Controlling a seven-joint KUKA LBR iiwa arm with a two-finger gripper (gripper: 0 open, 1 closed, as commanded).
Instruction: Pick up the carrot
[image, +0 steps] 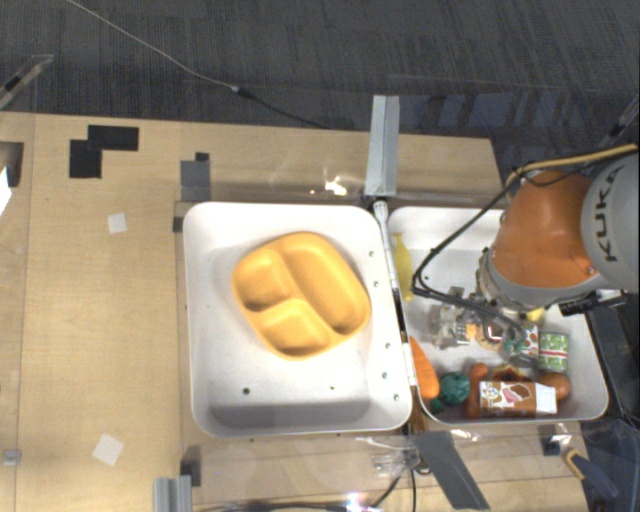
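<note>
The carrot (424, 368) lay against the left wall of the right bin (598, 398), near its front corner, a green item (456, 390) touching its lower end; the arm (543, 238) hung over the bin's middle, its hand (478, 326) low among packets (540, 346), well right of the carrot; whether the hand was apart or together I could not tell; closing there would likely catch a packet, and the wall could block one side.

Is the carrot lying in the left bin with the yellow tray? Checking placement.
No, the carrot lies in the right bin, against its left wall near the front corner.
</note>
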